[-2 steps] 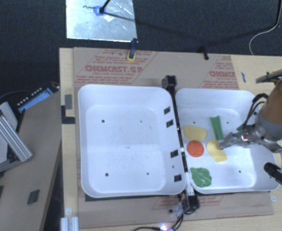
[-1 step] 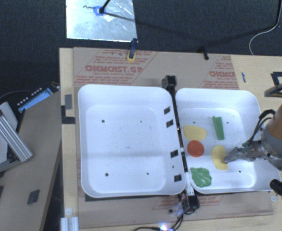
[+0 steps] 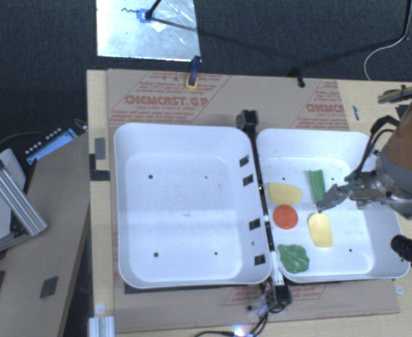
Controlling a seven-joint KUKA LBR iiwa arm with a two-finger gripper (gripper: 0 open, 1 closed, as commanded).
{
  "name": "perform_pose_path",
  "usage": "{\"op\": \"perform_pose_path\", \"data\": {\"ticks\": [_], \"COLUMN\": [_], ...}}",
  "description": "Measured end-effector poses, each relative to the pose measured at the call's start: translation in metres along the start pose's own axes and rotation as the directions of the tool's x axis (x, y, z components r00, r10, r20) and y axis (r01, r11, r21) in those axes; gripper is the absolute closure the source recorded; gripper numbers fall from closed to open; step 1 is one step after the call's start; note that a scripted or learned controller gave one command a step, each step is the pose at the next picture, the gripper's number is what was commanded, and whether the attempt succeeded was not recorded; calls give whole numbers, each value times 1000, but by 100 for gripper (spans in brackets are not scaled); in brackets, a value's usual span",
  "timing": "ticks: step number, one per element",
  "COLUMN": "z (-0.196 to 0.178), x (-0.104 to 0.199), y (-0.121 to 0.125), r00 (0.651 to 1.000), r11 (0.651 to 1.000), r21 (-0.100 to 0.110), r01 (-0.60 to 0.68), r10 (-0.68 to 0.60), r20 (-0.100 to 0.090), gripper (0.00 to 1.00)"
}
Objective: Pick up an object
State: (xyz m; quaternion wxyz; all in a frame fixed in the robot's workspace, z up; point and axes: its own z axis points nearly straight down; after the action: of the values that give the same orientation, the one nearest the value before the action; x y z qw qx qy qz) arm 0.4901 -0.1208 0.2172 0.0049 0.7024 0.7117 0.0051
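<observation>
Objects for picking all lie in the right-hand shallow white plastic bin (image 3: 346, 146), so take that bin as your landmark. Largest first: the light wooden bench (image 3: 58, 209) carries a brown cardboard sheet (image 3: 170, 97) printed in red, and on that sheet sits the left-hand shallow white plastic bin (image 3: 184, 146), touching the landmark bin's left wall. You see the grey arm (image 3: 409, 153) reaching over the landmark bin's right rim, its dark metal hand (image 3: 330, 200) poised above the bin's middle.

Inside the landmark bin, near its left wall, you find a pale yellow rounded piece (image 3: 284, 192). Just below it lies a round orange-red piece (image 3: 286, 217). Toward the bin's near left corner sits a lumpy green piece (image 3: 294, 258). Right of the orange-red piece lies a yellow oval piece (image 3: 321, 230), just under the hand's tip. A narrow green strip (image 3: 317, 182) lies tilted, up from the hand, toward the bin's far wall.

You cannot tell whether the hand is clenched or released, and nothing shows between its tips.
</observation>
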Motion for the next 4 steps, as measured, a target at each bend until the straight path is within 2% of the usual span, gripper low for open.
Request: {"op": "perform_pose_path", "data": {"ticks": [1, 2, 3, 4], "z": [-2, -186, -188, -326], "x": [155, 186, 184, 216], "y": [-1, 3, 3, 4], "r00": [1000, 1000, 1000, 1000], "r11": [1000, 1000, 1000, 1000], "r21": [12, -5, 9, -4], "r01": [7, -3, -2, -5], "r10": [-6, 3, 2, 5], "r20": [-5, -5, 0, -5], "gripper": [0, 0, 100, 100]}}
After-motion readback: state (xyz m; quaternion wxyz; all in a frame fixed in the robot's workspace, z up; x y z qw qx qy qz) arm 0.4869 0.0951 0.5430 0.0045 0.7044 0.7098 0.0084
